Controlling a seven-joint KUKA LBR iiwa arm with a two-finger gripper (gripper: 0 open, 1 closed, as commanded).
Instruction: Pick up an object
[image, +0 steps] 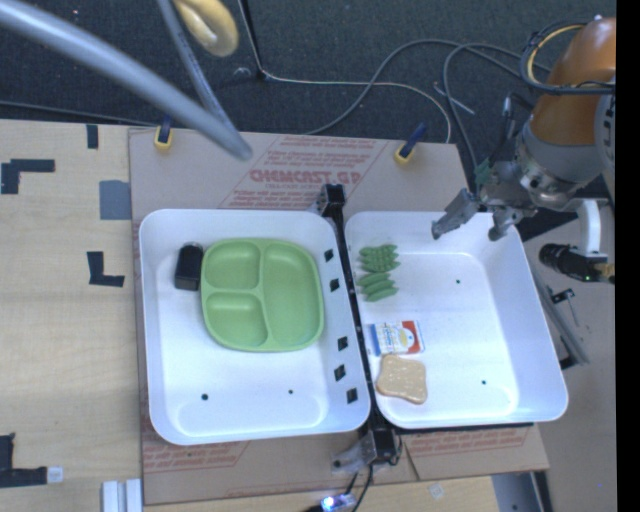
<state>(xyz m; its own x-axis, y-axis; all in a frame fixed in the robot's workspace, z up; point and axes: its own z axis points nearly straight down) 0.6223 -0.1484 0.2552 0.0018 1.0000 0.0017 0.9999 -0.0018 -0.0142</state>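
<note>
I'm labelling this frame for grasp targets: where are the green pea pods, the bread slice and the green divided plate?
green pea pods (378, 272): camera view, middle of the cluster.
bread slice (402, 380): camera view, centre of its top face.
green divided plate (262, 340): camera view, near rim.

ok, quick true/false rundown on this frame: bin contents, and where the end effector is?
1. The green divided plastic plate lies in the left white bin. True.
2. The small black block sits in the right white bin. False: it is in the left bin, beside the plate.
3. The green pea pods lie in the right bin near the divider. True.
4. The end effector holds the tan toast slice. False: nothing is between its fingers; the toast lies in the bin.
5. The end effector is open. True.
</note>
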